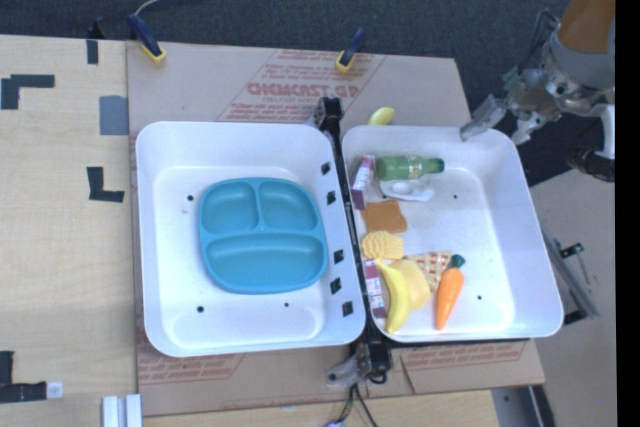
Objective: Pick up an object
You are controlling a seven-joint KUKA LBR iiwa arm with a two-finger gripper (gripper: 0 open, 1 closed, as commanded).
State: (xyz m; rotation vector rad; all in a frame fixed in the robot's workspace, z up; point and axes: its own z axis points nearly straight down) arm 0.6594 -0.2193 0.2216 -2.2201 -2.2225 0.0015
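Underneath, cardboard sheet [290, 85] on wooden bench [50, 215].

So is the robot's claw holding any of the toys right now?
No, nothing is held. The gripper hangs open above the right bin's far corner, with nothing between its fingers. The green bottle lies in that bin.

Hand [497, 118] hangs open, empty, over right bin's [530, 205] far corner.
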